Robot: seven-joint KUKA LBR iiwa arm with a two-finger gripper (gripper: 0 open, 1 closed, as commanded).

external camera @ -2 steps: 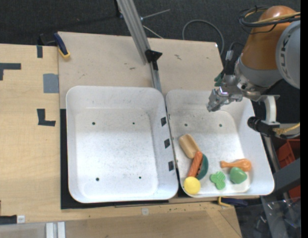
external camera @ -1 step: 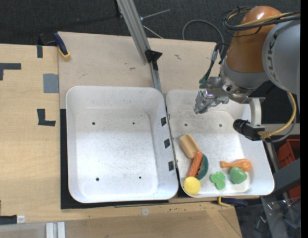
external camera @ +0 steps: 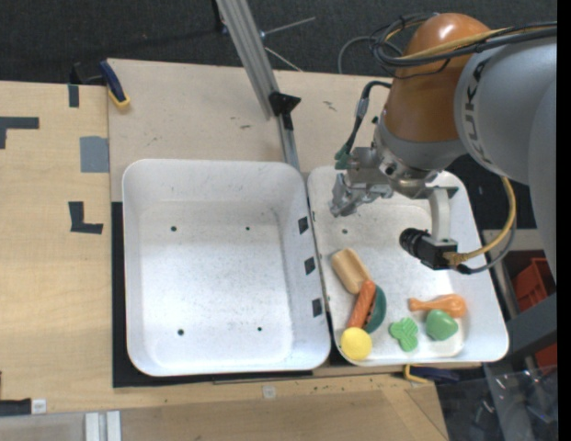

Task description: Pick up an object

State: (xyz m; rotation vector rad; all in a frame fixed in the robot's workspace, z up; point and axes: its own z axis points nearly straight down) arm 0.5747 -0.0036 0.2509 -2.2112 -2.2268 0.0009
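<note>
The gripper (external camera: 346,200) is poised above the right bin (external camera: 483,324) — whether the fingers are parted cannot be told — with the tan roll (external camera: 349,267) just below, likely targeted.

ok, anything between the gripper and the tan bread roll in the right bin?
Nothing visible. The gripper hangs above the right bin, and only bare bin floor lies between it and the tan bread roll. The carrot touches the roll's far side.

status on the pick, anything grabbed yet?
Gripper hovering over the right bin, nothing seen between fingers. Toys at the bin's near end: tan piece, carrot, lemon. Nothing in the way.
</note>
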